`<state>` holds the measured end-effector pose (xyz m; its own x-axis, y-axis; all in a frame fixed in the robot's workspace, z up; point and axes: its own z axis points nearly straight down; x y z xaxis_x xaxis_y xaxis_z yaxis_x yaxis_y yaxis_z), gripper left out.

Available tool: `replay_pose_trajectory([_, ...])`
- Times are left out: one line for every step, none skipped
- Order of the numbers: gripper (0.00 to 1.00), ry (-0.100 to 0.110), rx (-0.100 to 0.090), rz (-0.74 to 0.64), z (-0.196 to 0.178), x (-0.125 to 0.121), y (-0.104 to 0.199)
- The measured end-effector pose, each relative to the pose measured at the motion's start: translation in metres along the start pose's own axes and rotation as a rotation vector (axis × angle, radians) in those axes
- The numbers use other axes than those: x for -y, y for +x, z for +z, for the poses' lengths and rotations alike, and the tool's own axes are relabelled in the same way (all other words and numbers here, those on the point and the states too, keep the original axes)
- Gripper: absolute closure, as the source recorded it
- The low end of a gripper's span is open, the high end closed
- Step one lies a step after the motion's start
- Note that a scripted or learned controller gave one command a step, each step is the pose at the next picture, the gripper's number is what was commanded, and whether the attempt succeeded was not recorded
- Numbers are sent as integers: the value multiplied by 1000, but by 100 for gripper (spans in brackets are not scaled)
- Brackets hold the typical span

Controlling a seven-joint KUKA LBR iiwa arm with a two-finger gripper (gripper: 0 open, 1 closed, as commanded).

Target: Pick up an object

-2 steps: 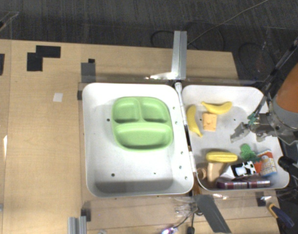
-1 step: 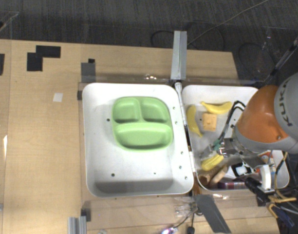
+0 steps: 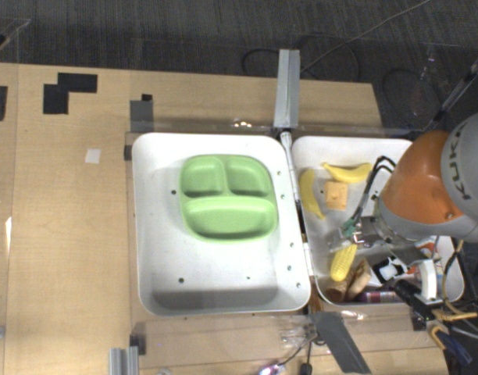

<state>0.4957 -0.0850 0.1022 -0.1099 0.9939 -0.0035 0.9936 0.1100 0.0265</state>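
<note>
The right bin (image 3: 301,233) holds several toy foods. One yellow banana (image 3: 308,192) lies along its left wall and a second banana (image 3: 347,172) lies near its far wall. An orange block (image 3: 337,196) rests between them. A yellow corn cob (image 3: 343,262) lies nearer the front, with a brown piece (image 3: 356,280) beside it. My gripper (image 3: 362,236) hangs low over the right bin, just above and right of the corn cob. The arm's orange band (image 3: 417,187) hides the bin's right half. Nothing can be seen held in the gripper.
The left bin (image 3: 157,233) holds a green divided plate (image 3: 227,196) in its far half. A dark red pen-like item (image 3: 377,294) lies at the right bin's front edge. A metal post (image 3: 287,92) stands behind the gap between the bins.
</note>
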Motion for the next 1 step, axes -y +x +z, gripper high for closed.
replay_pose_trajectory([100,20,-5,-156,-82,-73,59])
